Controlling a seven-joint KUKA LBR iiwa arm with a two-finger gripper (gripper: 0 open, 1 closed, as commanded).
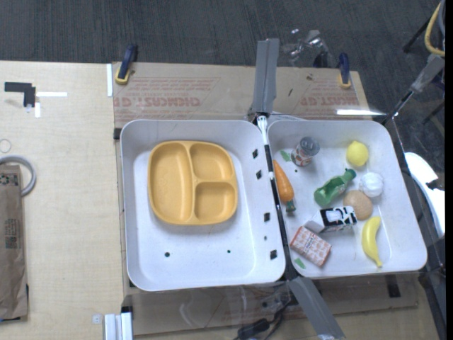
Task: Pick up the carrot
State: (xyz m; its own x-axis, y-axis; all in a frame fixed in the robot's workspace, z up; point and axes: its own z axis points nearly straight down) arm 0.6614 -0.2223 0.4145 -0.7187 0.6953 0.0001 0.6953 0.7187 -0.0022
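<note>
- Carrot (284,183) lies in the right bin (396,190), close along its left wall, about halfway down, with the thin brownish end pointing to the front of this bin.
- State of the claw I cannot tell; nothing holds the carrot, so the pick is not yet done in my judgement.
- Risk one: the carrot is so near the left wall of the right bin that a claw coming down may hit the wall or the rim and push the carrot away.
- Risk two: the carrot is round and narrow, so it may roll or slip out if it is taken near the thin end.
- Risk three: a small can (304,151), further back in the right bin, and a green bottle (334,186), near its middle, could be knocked.
</note>
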